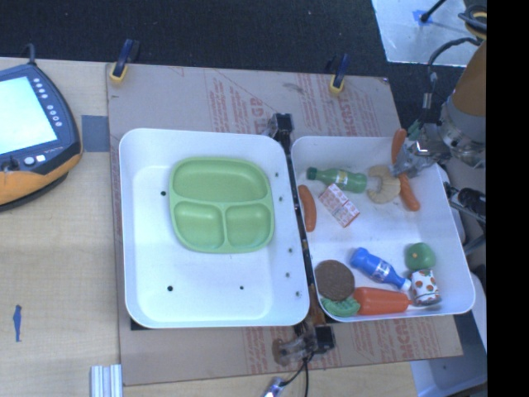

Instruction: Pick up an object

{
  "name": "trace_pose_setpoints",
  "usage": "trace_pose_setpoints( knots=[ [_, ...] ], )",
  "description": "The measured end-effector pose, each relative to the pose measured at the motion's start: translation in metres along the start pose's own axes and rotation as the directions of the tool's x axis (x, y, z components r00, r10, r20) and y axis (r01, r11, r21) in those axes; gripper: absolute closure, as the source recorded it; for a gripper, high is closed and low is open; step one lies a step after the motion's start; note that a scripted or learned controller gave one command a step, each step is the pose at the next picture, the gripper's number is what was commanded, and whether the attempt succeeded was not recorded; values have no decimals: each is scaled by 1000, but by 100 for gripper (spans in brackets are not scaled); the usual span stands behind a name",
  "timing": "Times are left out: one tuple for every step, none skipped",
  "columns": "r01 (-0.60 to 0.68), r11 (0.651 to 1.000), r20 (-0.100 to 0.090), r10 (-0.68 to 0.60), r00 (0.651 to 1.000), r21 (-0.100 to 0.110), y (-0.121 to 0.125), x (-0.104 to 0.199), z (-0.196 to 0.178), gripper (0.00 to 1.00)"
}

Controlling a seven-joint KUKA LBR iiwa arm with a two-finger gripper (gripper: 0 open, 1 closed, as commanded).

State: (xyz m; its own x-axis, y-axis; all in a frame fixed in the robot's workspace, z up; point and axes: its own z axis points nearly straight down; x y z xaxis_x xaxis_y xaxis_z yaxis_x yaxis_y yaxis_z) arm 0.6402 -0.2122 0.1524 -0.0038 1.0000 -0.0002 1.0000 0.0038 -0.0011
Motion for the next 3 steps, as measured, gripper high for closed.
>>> trace_pose_setpoints(
  knots=[
    [0,1000,-1,0,1000,1,17,70,-50,100],
    [-1,1000,1,1,1000,4,-59,24,-45,100],
    [4,1000,0,-4,1000,5,-98,142,-39,100]
  ],
)
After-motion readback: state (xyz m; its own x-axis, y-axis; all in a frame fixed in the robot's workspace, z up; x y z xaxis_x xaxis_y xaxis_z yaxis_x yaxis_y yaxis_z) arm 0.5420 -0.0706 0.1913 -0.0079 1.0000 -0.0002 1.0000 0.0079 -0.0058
